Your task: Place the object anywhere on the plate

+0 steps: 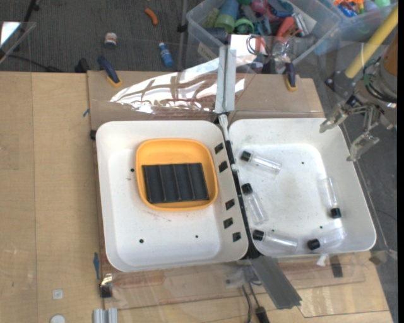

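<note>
An orange plate [146, 158] lies in the left white bin [120, 221]. A black ribbed block [175, 182] rests flat on the plate's middle. In the right white bin [297, 154] lie several clear vials with black caps, among them one [260, 163] near the back left, one [329, 197] by the right wall and one [275, 239] at the front. My gripper [341, 137] hangs over the back right corner of the right bin. It is open, its thin fingers spread apart with nothing between them, well away from every vial.
A row of black clips [226, 183] runs along the divider between the bins. A metal upright [224, 79] stands behind the divider. A clear tub of coloured toys [265, 19] sits at the back. Bare bench lies to the left.
</note>
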